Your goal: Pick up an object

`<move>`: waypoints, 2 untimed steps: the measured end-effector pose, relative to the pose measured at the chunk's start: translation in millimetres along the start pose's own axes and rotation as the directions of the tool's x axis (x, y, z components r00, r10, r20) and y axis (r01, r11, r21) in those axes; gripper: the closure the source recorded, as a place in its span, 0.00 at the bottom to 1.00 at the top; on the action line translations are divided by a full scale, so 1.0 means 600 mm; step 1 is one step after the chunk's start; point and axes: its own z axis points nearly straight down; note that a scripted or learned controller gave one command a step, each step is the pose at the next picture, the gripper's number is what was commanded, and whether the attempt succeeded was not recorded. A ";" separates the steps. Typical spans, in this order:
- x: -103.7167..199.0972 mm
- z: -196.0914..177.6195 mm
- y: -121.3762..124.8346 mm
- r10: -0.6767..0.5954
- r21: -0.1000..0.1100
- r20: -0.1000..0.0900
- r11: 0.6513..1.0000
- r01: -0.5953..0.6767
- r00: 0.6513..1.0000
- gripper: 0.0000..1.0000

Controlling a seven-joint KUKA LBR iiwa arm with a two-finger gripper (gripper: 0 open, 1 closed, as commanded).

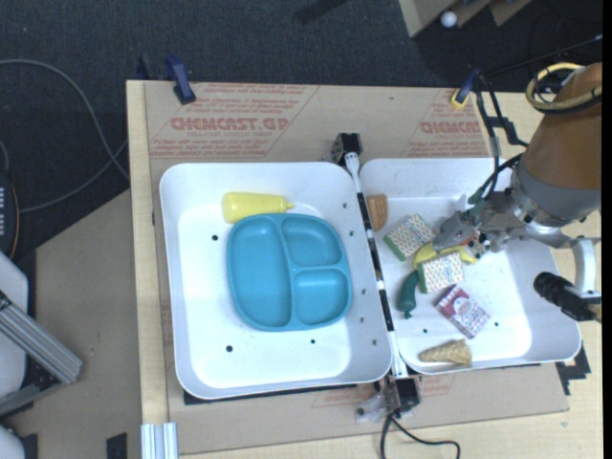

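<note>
My gripper (461,235) hangs low over the middle of the right bin (535,338). Directly beneath it lie a small yellow piece (449,253) and a speckled beige packet (442,273). A second speckled packet (409,234) with a green edge lies just left of the gripper. Nearer the front are a red-and-white packet (462,311), a green pepper-like item (408,294) and a tan cone (447,353). A brown bread-like piece (377,211) rests against the bin's left wall. Nothing appears lifted off the bin floor.
The left bin (196,352) holds a blue divided plate (287,269) and a yellow bottle-shaped toy (254,206) behind it. The arm's grey body (564,170) with cables covers the right bin's far right corner. A black divider (368,247) runs between the bins.
</note>
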 end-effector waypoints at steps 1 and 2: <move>0.036 0.170 0.016 0.000 -0.014 0.005 1.000 0.000 1.000 0.00; 0.034 0.174 -0.048 0.002 -0.009 0.004 1.000 -0.002 1.000 0.00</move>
